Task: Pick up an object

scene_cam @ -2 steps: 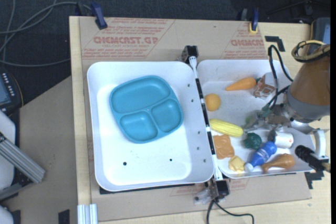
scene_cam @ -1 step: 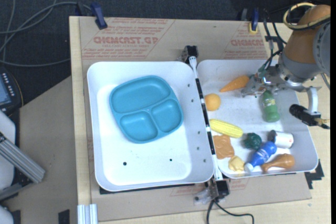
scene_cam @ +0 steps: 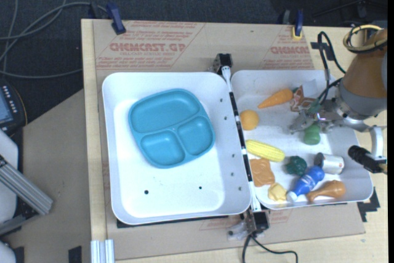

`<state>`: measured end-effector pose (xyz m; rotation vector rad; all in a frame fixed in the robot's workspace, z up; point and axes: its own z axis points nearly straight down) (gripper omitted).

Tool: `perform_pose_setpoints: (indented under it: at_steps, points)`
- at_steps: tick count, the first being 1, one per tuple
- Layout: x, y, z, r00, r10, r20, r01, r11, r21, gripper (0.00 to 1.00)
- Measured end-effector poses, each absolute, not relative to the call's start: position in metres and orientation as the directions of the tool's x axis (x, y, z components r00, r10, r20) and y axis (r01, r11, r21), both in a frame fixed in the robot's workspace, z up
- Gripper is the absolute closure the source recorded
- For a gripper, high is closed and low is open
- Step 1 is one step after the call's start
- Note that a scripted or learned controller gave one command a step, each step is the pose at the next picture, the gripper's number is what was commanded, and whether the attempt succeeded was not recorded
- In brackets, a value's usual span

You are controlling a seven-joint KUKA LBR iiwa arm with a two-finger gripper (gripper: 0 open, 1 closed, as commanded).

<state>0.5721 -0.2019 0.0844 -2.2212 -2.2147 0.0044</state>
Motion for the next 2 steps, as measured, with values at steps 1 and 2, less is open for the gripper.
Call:
perform_pose_setpoints:
  at_steps: [1,2]
  points:
    - [0.575,-0.201,0.095,0.001,1.000,-0.001,1.000,-0.001,0.002,1.00]
    - [0.608,-0.106,0.083,-0.008,1.000,0.003,1.000,0.008,-0.006,1.00]
